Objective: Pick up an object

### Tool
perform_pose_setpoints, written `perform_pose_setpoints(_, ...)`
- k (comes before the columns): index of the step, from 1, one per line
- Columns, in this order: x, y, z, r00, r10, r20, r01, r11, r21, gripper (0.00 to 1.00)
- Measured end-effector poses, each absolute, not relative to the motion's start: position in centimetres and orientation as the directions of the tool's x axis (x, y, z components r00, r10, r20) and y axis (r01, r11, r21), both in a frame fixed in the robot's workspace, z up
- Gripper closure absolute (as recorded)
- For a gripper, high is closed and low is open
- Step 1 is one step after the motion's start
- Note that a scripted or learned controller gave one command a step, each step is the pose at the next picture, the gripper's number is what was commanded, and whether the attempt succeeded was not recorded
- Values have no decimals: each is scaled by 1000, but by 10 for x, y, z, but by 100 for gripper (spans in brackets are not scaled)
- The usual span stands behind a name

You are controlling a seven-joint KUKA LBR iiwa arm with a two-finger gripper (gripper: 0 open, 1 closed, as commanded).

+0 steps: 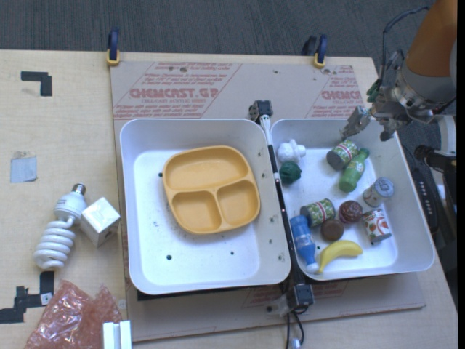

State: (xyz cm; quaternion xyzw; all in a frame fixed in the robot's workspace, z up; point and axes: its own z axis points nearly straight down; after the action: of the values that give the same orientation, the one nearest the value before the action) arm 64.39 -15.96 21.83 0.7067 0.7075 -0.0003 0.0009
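Observation:
The right bin (pixel 407 257) holds several small items: a white toy (pixel 290 150), a dark green toy (pixel 290 171), a green can (pixel 341 153), a green bottle (pixel 352 174), a grey can (pixel 378 191), a second green can (pixel 318 211), a brown ball (pixel 350 211), a red and white carton (pixel 378 225), a blue bottle (pixel 301 240) and a banana (pixel 340 253). My gripper (pixel 371 124) hangs over the bin's far right corner, above and right of the green can. It is open, with nothing between its fingers.
The left bin (pixel 145 267) holds a yellow divided plate (pixel 212 189). Left of the bins, on the bench, lie a spiral light bulb (pixel 58 231), a white cube (pixel 100 219) and a reddish mesh bag (pixel 69 318). Two blue and yellow clamps (pixel 112 47) pin the board's far edge.

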Motion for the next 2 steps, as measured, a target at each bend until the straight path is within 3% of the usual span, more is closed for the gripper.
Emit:
perform_pose_setpoints(1,614,-141,110,-1,1000,-5,1000,1,15,0)
perform_pose_setpoints(2,617,-218,94,-5,1000,5,1000,5,4,0)
